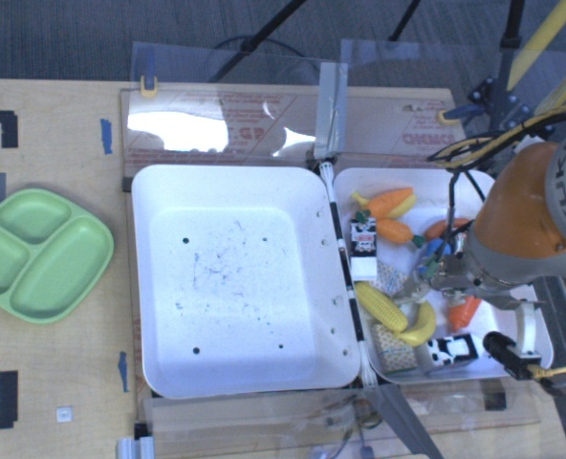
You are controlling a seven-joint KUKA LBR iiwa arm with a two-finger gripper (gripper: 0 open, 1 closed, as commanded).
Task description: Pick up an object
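Yellow plastic corn cob (380,305) is my pick: it lies in the right bin (536,331), just right of the divider wall between the two bins, touching the banana (420,324) at its lower end. Judging by looks, it's a light, rigid toy with a bumpy surface, so it should grip well. Best hold: across the short axis at mid-length, away from the banana. That one is smooth and curved, likelier to slip or roll.

Other clutter relative to the corn cob: carrots (392,204) well above it, a black-and-white block (363,236) above it by the divider, a small orange-red piece (464,311) to the right past the banana, another black-and-white piece (452,349) below right.

Gripper (434,273) hangs over the bin, just up and right of the corn cob, amid small toys. Can't tell jaw state from this angle; nothing visibly held.

Left bin (226,275) and a green tray (40,253) sit far left of the corn cob, irrelevant.
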